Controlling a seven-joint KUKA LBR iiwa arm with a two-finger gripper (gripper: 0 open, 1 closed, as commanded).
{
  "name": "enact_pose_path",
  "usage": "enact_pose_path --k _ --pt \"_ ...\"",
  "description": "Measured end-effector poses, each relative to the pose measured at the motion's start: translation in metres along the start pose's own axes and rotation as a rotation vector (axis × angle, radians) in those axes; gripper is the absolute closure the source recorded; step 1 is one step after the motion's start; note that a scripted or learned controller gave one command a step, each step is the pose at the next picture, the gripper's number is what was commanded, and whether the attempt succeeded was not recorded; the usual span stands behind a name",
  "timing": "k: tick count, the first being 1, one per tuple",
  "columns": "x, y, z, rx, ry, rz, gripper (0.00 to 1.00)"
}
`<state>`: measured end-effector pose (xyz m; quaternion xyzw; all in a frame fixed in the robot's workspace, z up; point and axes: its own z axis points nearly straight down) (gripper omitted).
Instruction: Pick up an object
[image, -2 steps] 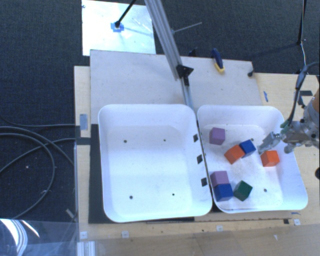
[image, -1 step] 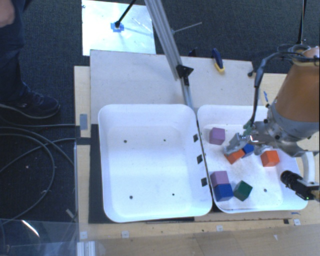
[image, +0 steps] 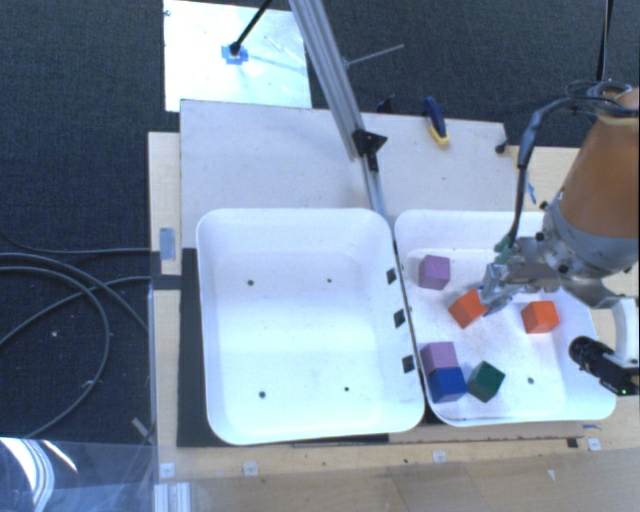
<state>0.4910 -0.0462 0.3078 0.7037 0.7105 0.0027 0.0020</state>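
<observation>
While I reach in from the right over the right-hand shallow white bin (image: 600, 405), my hand (image: 494, 285) hangs low above its floor, right at the upper right corner of the orange cube nearest the divider (image: 466, 308). From this slant its metal tips look to be touching or just over that cube's edge, but I cannot tell how far apart they are, and I see nothing clearly caught between them.

Taking that orange cube as the landmark: a pale purple cube (image: 434, 271) sits up and to the left of it, near the bin's left wall. A second orange cube (image: 540, 316) lies to its right, apart from it, on the far side of my hand. Below the landmark cube, a second purple cube (image: 439, 356) rests against the bin's left side, with a blue cube (image: 447, 384) touching it just beneath. A dark green cube (image: 486, 381) sits tilted just right of the blue one.

Left of all this is the left-hand shallow white bin (image: 215, 330), the two bins meeting edge to edge on the bench (image: 300, 140).
</observation>
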Motion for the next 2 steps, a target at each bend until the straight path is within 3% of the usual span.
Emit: enact_pose_path --k 1,2 --pt "-0.004 -0.001 -0.087 -0.006 -0.002 0.004 1.00" --pt "-0.050 -0.003 -0.122 -0.001 -0.004 0.012 1.00"
